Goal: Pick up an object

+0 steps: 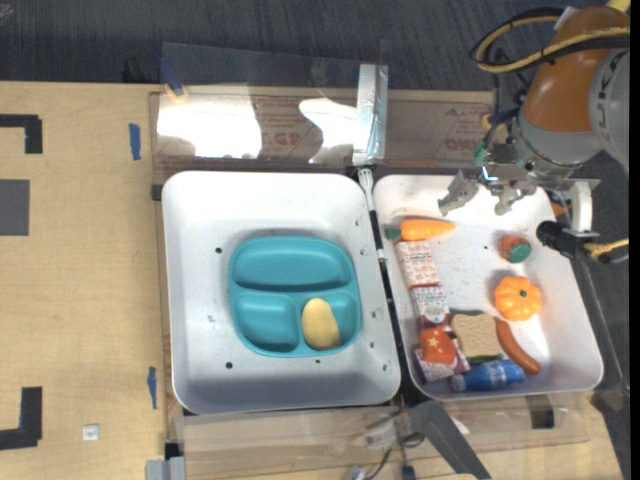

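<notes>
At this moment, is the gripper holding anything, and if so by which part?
Nothing is held. The gripper hangs open over the far end of the right bin, above the carrot, with nothing between its fingers.

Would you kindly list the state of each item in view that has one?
Two-finger gripper: open, holding nothing, above the right bin's far edge.
Teal divided plastic tray: upright in the left bin, holding a yellow potato-shaped toy.
Orange toy carrot: lying flat.
Blue bottle: lying on its side.

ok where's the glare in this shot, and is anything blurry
Camera view: strong glare on the clear panel behind the left bin, washing out what lies behind it; the gripper above the right bin looks slightly soft; the potato and pumpkin are sharp.
</notes>
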Controlling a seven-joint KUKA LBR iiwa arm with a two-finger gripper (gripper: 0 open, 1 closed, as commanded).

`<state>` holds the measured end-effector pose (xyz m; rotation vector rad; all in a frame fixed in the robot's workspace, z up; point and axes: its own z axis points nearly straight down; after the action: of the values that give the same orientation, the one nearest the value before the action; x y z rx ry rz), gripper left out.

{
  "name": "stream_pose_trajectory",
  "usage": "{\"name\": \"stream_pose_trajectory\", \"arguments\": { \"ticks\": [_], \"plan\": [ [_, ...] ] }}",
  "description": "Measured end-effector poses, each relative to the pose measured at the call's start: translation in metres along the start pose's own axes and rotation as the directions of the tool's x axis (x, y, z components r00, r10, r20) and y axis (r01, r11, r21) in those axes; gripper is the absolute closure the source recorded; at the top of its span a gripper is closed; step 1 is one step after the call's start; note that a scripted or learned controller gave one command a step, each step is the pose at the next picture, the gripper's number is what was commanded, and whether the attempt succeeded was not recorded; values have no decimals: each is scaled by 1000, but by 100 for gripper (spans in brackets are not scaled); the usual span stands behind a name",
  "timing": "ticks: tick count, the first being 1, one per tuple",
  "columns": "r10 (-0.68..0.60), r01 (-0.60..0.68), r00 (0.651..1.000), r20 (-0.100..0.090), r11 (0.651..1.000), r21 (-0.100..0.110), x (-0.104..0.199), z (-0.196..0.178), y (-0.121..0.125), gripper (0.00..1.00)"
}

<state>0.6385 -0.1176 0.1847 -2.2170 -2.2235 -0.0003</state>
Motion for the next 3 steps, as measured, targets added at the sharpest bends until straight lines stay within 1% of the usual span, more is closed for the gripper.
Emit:
{"name": "stream_pose_trajectory", "arguments": {
  "ticks": [1, 2, 3],
  "plan": [
    [102, -102, 995, 3, 995, -6, -44, -60, 29, 0],
    [-98, 98, 995, 0, 995, 3, 7, 29, 28, 0],
    [-241, 241, 970, 8, 970, -27, 13, 74, 21, 0]
  ]
}}
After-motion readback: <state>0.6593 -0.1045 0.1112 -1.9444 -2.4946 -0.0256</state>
